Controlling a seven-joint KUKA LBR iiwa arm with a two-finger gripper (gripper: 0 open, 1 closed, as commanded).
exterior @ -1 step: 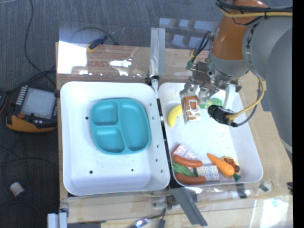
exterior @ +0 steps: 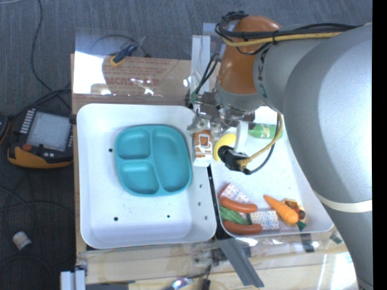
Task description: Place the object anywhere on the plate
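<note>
A teal plate [exterior: 151, 160] with three compartments lies in the left white bin [exterior: 97, 180], toward its upper middle. My gripper [exterior: 203, 132] hangs over the divider between the two bins, just right of the plate's right edge. A small orange and white carton [exterior: 202, 147] sits between its fingers, upright, and the gripper is shut on it. The carton is beside the plate, not over it. The orange wrist band [exterior: 245, 59] rises behind the gripper.
The right bin [exterior: 290, 168] holds a yellow object [exterior: 225, 141], a green item [exterior: 262, 130], two toy sausages [exterior: 239, 205], a carrot [exterior: 281, 209] and a wrapped packet [exterior: 234, 193]. A cardboard sheet [exterior: 139, 77] lies behind the left bin.
</note>
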